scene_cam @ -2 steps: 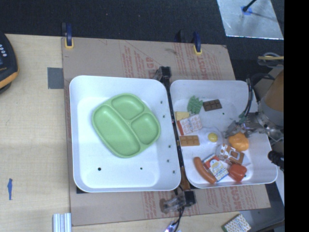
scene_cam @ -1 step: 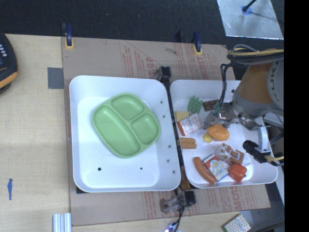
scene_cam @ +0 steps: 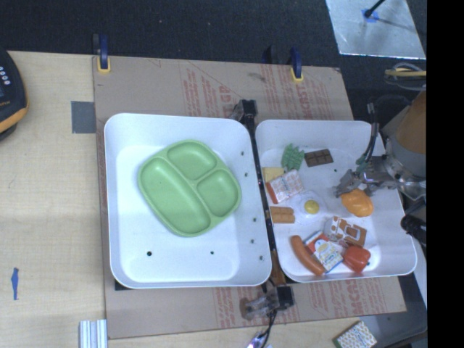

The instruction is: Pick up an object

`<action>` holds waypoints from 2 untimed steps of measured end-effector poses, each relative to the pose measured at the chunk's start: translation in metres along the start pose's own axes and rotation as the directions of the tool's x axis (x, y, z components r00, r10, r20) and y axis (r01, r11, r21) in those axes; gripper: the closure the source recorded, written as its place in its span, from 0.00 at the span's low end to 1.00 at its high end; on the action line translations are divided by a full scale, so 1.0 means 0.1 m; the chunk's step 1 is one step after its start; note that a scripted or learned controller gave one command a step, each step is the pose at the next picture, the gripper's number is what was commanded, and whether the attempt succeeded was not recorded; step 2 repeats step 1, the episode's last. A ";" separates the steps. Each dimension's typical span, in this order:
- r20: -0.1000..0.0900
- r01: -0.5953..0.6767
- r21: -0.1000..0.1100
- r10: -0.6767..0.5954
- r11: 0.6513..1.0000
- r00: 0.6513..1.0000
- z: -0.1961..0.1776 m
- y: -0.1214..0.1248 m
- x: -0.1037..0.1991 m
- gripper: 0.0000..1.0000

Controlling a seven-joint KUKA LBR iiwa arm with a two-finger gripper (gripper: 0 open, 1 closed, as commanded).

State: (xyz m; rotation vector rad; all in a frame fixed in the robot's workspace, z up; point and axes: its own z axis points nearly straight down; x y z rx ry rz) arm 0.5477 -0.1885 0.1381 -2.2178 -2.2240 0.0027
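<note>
The right bin (scene_cam: 384, 246) holds several toy foods. An orange fruit (scene_cam: 357, 203) lies near its right side. My gripper (scene_cam: 355, 184) hangs just above and to the left of that fruit, right against its top edge; I cannot see whether it touches it. Further left in the bin are a green leafy piece (scene_cam: 292, 154), a brown chocolate bar (scene_cam: 318, 157), a yellow cheese wedge (scene_cam: 272, 174), a red-and-white packet (scene_cam: 288, 186), a small yellow ball (scene_cam: 311, 207) and a bread roll (scene_cam: 281, 214). At the front lie a sausage (scene_cam: 307, 255), two small cartons (scene_cam: 346, 230) and a red pepper (scene_cam: 357, 258).
The left bin (scene_cam: 130, 267) carries a green divided plate (scene_cam: 190, 187). Both bins rest on a cardboard sheet (scene_cam: 181, 85) clamped at the back. The grey arm (scene_cam: 406, 151) comes in over the right bin's right wall. A dark device (scene_cam: 9, 93) sits at the far left.
</note>
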 end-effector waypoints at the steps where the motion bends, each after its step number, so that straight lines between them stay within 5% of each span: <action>1: -0.001 0.006 -0.003 -0.006 1.000 1.000 -0.64 0.40 0.82 1.00; 2: -0.001 0.006 -0.003 -0.006 1.000 1.000 -0.64 0.40 0.82 1.00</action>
